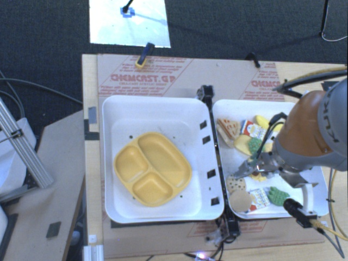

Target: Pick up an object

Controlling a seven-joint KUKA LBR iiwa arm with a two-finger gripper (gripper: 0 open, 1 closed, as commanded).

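Two shallow white bins sit side by side on the counter [92, 145]. Left bin [125, 113] holds a yellow divided tray [153, 168], three compartments, lying flat near the bin's middle, turned at a slant. Right bin [321, 192] carries a scatter of small toy food pieces: a wedge-shaped sandwich piece [228, 128] near the upper left corner, a yellow banana-like piece [262, 122] toward the top, a green leafy piece [254, 144] beside it, a round tan cookie-like piece [241, 201] at the lower left, another green piece [278, 196] near the lower edge. Arm [310, 132] reaches in from the right, orange band above the wrist, hanging over the right bin. Tool [251, 169] sits low among the pieces near the bin's middle; fingers appear spread, nothing visibly between them. Items under the wrist are hidden.
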